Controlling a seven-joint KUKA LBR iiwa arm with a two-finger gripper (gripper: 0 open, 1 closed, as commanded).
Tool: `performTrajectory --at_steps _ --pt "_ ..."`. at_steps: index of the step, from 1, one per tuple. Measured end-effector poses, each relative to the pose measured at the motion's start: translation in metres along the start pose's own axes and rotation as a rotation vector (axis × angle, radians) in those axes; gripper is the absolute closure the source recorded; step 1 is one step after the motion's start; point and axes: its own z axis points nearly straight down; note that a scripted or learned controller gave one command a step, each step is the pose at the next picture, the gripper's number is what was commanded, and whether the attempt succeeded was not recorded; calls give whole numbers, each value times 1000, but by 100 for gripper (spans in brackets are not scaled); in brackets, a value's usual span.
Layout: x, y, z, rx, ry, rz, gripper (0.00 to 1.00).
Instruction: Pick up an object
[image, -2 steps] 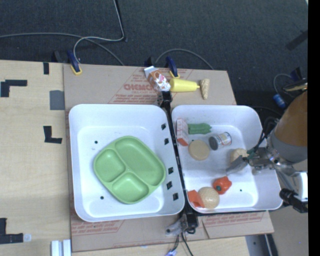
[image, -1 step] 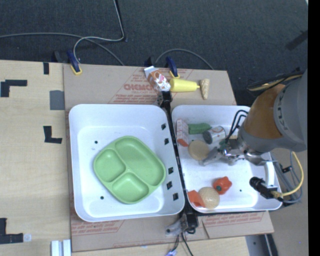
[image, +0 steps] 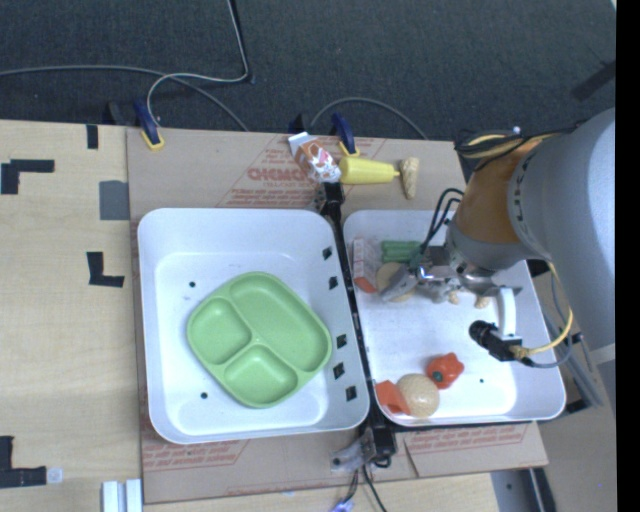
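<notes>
Camera view: bench (image: 60, 300) carries two white bins side by side on a cardboard sheet. Arm (image: 545, 210) comes in over the bench's right edge, orange band above the wrist, and covers the right bin's far right corner. Left bin (image: 165, 250) holds a green divided plate (image: 258, 338), roughly centred, tilted diagonally.

Right bin (image: 520, 400): the jaws (image: 405, 283) sit low near its far left corner, over a small clutter. Cannot tell if they are spread or pressed together; the tips blur into the items beneath. Nothing is visibly pinched.

Clutter under and around the tips: a green piece (image: 398, 249) just toward the far wall, a small orange-red bit (image: 365, 285) just left, and pale bits I can't identify. Tight spot, with the divider wall right beside.

Near edge of the right bin, well apart from the jaws: a beige round object (image: 418, 394) touching an orange piece (image: 390, 398), with a red pepper-like item (image: 446, 370) just beside.

Outside the bins, at the bench's far edge: a yellow item (image: 368, 172) and a small wrapped packet (image: 315, 155).
</notes>
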Motion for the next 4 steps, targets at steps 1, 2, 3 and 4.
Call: performTrajectory --at_steps 1,2,3,4 --pt "15 58 4 35 -4 11 0" --pt "4 63 6 51 12 7 0" --pt "12 63 5 47 -3 13 0" --pt "6 63 6 50 8 8 0"
